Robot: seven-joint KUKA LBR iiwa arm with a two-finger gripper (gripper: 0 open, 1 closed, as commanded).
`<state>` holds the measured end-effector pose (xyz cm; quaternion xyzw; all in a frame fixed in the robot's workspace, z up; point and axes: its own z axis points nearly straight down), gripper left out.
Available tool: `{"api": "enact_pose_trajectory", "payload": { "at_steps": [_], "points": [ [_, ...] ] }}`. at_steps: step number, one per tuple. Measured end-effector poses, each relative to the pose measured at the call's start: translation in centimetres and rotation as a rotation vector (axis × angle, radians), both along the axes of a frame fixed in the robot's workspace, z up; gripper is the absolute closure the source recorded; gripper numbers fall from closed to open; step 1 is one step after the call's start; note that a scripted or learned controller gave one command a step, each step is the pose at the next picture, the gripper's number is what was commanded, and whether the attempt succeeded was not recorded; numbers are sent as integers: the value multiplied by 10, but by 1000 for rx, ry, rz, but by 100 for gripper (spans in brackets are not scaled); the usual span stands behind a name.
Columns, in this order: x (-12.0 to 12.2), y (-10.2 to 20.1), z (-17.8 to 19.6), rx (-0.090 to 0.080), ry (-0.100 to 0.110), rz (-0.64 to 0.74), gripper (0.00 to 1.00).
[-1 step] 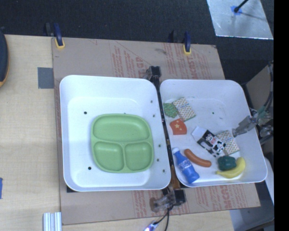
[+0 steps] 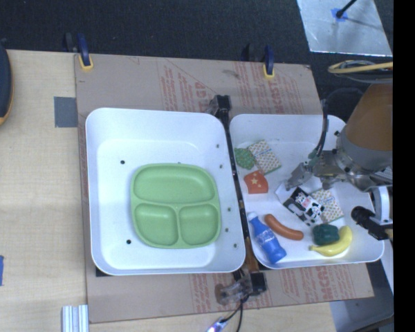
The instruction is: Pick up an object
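Toys crowd your right bin (image 2: 290, 124): a black-and-white cow block (image 2: 305, 205) near its middle, a sausage (image 2: 284, 227) at seven o'clock from it, a blue bottle (image 2: 266, 238) beyond, a yellow banana (image 2: 337, 244) at five. Your gripper (image 2: 301, 180) hangs just above the cow block at eleven o'clock; whether its jaws are wide or closed, you cannot tell. A green divided plate (image 2: 174, 205) lies in the left bin (image 2: 107, 185).

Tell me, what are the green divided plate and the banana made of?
The green divided plate looks like moulded plastic: one even matte colour, rounded compartment ridges. The banana is probably a plastic toy, given its uniform bright yellow and smooth skin, though it is too small to be sure.
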<state>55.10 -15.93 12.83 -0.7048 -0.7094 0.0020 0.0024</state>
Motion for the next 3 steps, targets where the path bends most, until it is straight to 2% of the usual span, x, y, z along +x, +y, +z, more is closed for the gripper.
{"api": "enact_pose_trajectory", "payload": {
  "at_steps": [1,2,3],
  "points": [
    [-20,23,-37,0,-1,-2,0],
    [-20,22,-26,-1,0,2,100],
    [1,93,75,0,-3,-1,100]
  ]
}}
